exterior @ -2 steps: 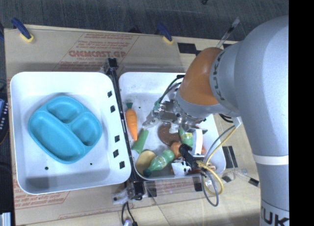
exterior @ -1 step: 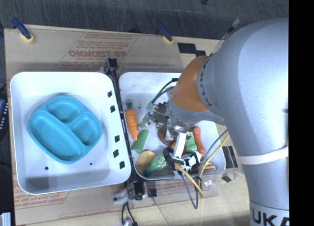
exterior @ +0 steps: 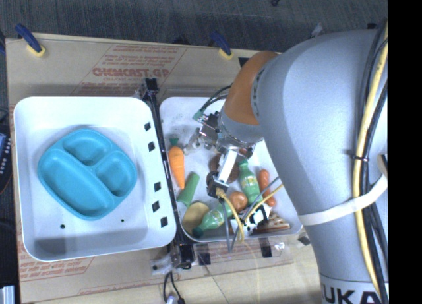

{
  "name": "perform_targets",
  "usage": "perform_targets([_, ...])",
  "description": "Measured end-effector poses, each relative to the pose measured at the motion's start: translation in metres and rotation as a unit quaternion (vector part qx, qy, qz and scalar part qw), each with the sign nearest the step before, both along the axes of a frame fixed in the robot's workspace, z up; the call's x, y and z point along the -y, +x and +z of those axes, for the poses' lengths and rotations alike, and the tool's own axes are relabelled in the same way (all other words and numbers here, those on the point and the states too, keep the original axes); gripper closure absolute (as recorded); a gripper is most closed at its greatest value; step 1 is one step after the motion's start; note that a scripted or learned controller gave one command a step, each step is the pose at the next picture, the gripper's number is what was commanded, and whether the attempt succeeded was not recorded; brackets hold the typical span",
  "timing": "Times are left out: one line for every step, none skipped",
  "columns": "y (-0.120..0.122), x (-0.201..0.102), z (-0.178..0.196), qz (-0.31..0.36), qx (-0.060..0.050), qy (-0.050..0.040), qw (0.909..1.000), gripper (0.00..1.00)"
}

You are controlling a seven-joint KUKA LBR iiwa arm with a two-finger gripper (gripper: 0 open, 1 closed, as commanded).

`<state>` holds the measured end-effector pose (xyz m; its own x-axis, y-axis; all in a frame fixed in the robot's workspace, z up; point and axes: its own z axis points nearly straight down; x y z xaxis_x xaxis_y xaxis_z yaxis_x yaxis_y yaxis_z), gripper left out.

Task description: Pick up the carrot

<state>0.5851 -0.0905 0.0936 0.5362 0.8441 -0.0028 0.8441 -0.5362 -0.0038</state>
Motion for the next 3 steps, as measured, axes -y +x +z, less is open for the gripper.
perform_targets([0.000,-0.001,0.010,0.003,-0.003,0.0024,1.0000,1.00])
perform_targets([-0.003,-0.089,0.099,-0.130,-0.002,0.0010,0.9915,1.00])
perform_targets([-0.004,-0.087,0.098,-0.131,-0.003,0.0009,0.9913,0.00])
